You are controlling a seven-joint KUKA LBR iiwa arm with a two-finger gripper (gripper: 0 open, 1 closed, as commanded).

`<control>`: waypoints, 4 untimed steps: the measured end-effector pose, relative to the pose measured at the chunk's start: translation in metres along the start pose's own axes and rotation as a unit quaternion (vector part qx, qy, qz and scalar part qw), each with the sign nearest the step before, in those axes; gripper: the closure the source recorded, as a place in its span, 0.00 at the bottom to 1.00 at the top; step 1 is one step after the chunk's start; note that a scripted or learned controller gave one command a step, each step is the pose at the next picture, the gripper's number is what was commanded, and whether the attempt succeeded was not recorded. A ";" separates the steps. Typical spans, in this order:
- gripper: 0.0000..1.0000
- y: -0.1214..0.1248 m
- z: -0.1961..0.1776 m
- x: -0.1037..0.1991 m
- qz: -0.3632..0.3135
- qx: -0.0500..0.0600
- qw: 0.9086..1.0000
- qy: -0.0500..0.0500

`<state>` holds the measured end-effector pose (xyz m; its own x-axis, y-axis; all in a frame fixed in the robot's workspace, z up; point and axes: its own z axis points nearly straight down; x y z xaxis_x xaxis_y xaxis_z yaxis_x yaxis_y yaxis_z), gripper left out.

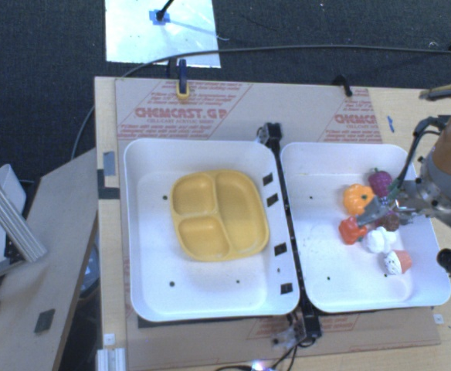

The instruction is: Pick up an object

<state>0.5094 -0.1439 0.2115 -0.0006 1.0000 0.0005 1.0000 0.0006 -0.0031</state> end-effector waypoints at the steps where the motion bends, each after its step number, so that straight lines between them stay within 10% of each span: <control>1: 0.00 -0.002 0.063 0.001 0.000 0.000 1.000 0.000; 2: 0.00 0.007 0.097 0.001 -0.001 -0.012 1.000 -0.004; 3: 1.00 0.009 0.083 0.000 0.000 -0.016 1.000 -0.005; 4: 1.00 0.014 0.039 -0.003 -0.002 -0.004 1.000 -0.001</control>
